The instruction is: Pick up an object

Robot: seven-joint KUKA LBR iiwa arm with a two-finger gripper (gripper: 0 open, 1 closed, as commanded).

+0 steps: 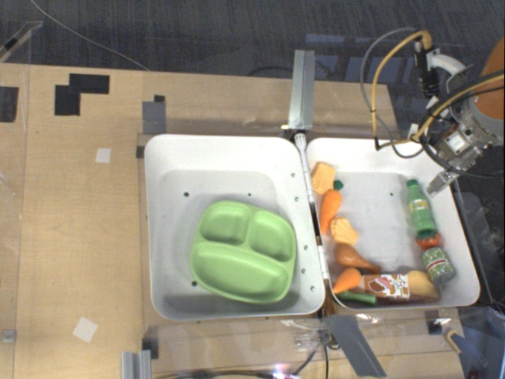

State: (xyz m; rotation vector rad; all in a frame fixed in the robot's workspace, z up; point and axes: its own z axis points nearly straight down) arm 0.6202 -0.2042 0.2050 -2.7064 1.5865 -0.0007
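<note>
A green divided tray point(243, 253) is seen lying in the left white bin point(170, 160), toward that bin's front edge — three compartments are moulded into it. The two bins are set side by side on a pale wooden tabletop point(71, 235), parted by a metal rail point(301, 101). Black squares point(80, 91) are marked near the tabletop's far left corner — dark carpet point(197, 18) lies beyond.

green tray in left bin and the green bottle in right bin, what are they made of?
Green tray: looks like moulded plastic, matte to satin; uniform pale green, rounded compartment edges, soft highlights. Green bottle: likely plastic too, slightly glossy, with a printed label; too small to be sure. Both bins, e.g. the left bin, look like smooth white plastic with rounded corners.
</note>
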